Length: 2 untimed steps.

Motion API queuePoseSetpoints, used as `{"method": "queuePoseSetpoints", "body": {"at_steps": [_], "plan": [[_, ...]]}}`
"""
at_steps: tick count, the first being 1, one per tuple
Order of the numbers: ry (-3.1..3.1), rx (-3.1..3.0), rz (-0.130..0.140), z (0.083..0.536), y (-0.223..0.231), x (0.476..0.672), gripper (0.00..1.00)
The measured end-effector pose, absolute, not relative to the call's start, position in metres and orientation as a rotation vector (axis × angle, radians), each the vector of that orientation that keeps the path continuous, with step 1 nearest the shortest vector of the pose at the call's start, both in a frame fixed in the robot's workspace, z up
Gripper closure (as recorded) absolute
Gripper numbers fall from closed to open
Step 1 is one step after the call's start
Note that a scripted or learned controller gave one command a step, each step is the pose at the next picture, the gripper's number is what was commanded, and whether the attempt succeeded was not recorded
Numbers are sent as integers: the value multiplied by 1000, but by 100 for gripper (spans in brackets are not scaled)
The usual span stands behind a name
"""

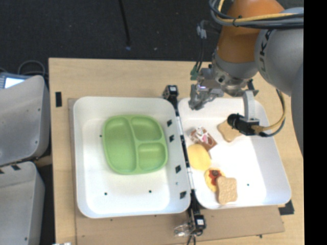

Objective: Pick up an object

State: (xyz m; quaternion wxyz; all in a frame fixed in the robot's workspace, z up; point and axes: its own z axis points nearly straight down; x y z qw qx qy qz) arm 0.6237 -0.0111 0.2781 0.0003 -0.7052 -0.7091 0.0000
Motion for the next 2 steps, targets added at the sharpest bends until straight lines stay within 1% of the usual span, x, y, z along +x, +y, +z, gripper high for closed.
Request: {"method": "queuePoseSetpoints", "body": {"at_steps": [2], "plan": [[-2226, -2216, 1, 266, 76, 595, 100]]}}
